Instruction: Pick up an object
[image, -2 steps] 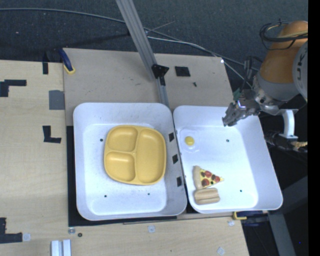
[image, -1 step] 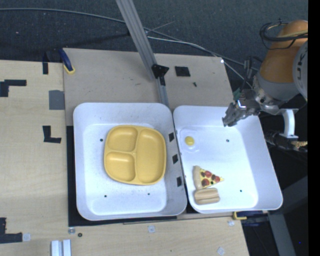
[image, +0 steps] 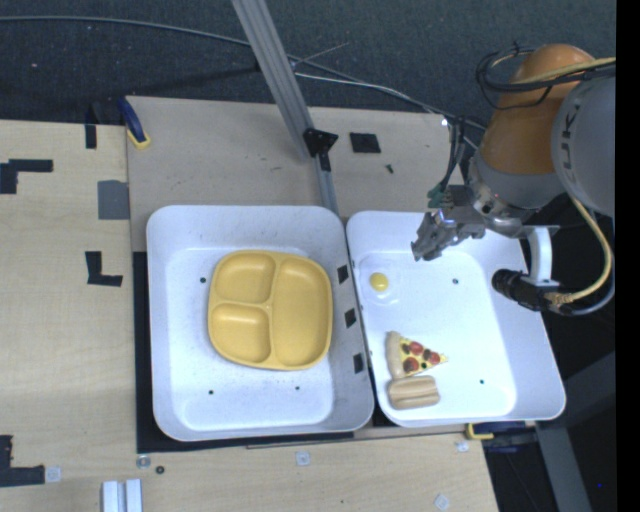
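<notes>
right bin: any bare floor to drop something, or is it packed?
Right bin has room: bare floor right of the pizza slice and hot dog, out to the far wall. Crowded along its left side, where the egg, pizza slice and hot dog line up. The claw hovers over the top-left corner.

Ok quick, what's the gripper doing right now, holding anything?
Gripper: above the right white bin, nothing seen in it; open or closed cannot be told.
</notes>
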